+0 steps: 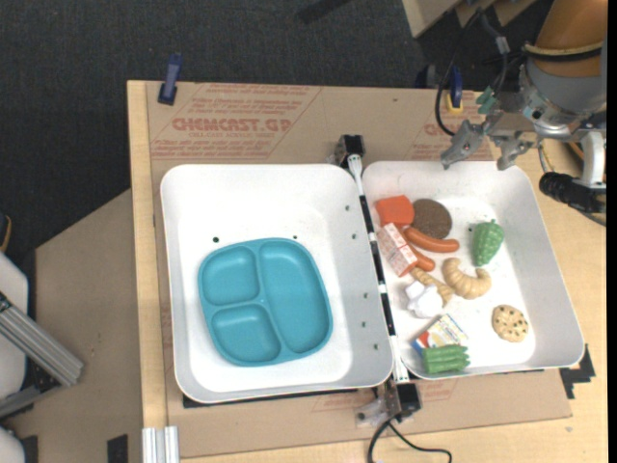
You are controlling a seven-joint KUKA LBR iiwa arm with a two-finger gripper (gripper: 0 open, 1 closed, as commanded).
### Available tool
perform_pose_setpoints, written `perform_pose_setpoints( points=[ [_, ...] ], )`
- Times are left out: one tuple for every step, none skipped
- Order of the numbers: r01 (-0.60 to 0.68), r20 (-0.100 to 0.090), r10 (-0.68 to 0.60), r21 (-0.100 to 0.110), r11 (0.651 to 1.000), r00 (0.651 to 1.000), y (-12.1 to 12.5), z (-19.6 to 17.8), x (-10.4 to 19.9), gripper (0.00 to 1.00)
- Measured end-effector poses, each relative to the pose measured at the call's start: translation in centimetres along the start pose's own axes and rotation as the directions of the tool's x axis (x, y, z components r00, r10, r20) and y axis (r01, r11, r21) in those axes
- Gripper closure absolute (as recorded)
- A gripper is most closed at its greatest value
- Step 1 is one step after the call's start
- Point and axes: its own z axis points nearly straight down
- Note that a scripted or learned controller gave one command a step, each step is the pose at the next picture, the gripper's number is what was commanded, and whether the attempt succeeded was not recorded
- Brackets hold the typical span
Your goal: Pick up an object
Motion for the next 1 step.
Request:
perform_pose_setpoints(
  points=[
    [-0.002,-0.004,0.002,0.017,1.000,1.000,-5.38,11.60,-0.92,0.00]
  ],
)
